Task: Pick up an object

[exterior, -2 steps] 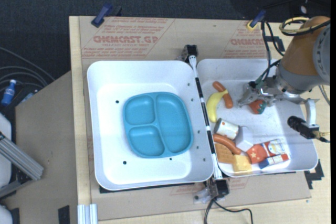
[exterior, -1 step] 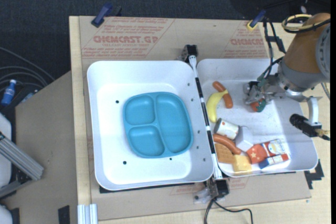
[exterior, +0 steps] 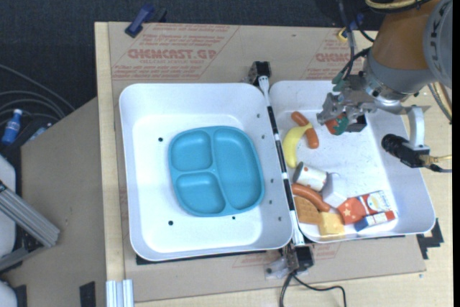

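I see the pincer (exterior: pixel 343 117) low over the far part of the right bin (exterior: pixel 410 187), arm coming in from the right. A small red and dark green object (exterior: pixel 338 126) sits right at the fingertips, touching or just under them; I cannot tell if it is between the fingers or only lying below. The pincer's own state is likewise unclear from here, the fingers blur into that object.

Right bin contents, left side: a yellow banana (exterior: pixel 291 144) lying along the left wall, just left of and nearer than the pincer. Two small orange sausage-like pieces, one (exterior: pixel 299 117) at the banana's far end, one (exterior: pixel 312 138) beside it, both close to the pincer's left. Nearer: a white cylinder with a red band (exterior: pixel 310 175), then an orange sausage (exterior: pixel 310 195), a tan bread-like slice (exterior: pixel 309 211) and a yellow wedge (exterior: pixel 331 224) in the near corner. A red, white and blue carton (exterior: pixel 368 209) lies right of them, well apart from the pincer.

Left bin (exterior: pixel 140 176) holds a blue three-part plate (exterior: pixel 215 170), flat, roughly centred.

Both bins rest on a surface (exterior: pixel 115 83) covered with brown printed board. A blue clip (exterior: pixel 139 21) sits at its far left edge.
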Robot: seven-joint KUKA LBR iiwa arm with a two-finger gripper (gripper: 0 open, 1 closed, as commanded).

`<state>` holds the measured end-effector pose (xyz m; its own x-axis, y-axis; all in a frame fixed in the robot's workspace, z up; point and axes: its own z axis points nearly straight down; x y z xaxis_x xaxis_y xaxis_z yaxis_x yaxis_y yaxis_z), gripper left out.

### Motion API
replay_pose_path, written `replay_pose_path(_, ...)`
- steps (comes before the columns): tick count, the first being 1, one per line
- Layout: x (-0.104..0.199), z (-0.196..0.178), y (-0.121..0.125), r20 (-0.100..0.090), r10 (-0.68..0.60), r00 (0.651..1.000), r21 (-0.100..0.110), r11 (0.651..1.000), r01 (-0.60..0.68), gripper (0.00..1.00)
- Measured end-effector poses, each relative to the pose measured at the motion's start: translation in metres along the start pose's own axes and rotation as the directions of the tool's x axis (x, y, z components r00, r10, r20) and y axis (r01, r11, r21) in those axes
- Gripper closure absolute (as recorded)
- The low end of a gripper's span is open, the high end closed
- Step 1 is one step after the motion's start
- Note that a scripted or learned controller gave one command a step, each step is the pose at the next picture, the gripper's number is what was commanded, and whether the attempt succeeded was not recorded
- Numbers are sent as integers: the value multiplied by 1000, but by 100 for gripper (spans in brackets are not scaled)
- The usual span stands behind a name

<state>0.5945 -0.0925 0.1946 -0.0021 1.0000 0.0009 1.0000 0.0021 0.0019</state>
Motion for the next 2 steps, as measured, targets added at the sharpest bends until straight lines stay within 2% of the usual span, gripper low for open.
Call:
replay_pose_path(1,17,-55,-30,1,1,1000,1,1000,-1,100)
replay_pose_path(2,51,-78,-92,0,1,1000,5,1000,-1,100)
